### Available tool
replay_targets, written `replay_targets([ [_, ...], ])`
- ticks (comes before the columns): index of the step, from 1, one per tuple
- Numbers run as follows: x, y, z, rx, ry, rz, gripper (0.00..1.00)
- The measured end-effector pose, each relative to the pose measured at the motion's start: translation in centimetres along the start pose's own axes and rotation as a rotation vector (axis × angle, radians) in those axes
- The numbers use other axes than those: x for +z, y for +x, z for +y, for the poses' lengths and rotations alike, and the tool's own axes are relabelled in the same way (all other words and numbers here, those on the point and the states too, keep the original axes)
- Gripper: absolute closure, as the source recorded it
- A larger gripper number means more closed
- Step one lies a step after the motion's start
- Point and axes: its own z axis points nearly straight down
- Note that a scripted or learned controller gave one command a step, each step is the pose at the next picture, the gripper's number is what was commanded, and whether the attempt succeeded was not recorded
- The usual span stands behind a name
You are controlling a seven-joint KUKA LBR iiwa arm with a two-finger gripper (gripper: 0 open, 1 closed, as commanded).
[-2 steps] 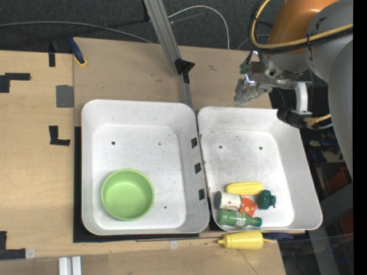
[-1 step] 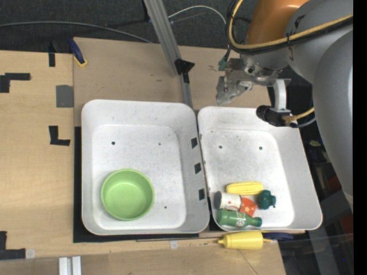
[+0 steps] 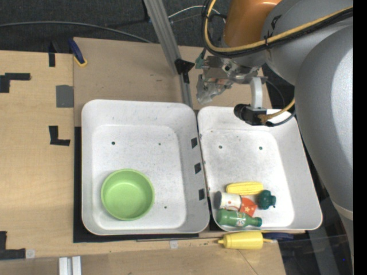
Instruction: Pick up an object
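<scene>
The grey metal two-finger gripper hangs above the smooth white right bin's far rim; whether it is open or closed cannot be told. A round green plastic bowl sits left of that bin.

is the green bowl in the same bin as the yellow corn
No, the green bowl sits alone in the left bin, while the yellow corn lies among the small toys in the right bin.

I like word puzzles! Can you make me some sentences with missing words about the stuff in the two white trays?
1. The green bowl sits in the ____ bin.
2. The corn cob in the right bin is coloured ____.
3. The yellow bottle lies ____ the bins, on the bench.
4. The bowl's opening faces ____.

Missing words: left; yellow; outside; up
</scene>
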Motion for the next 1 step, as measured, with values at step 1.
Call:
replay_targets([
  [1,0.84,5.30,1.42,-0.002,0.000,0.000,1.00],
])
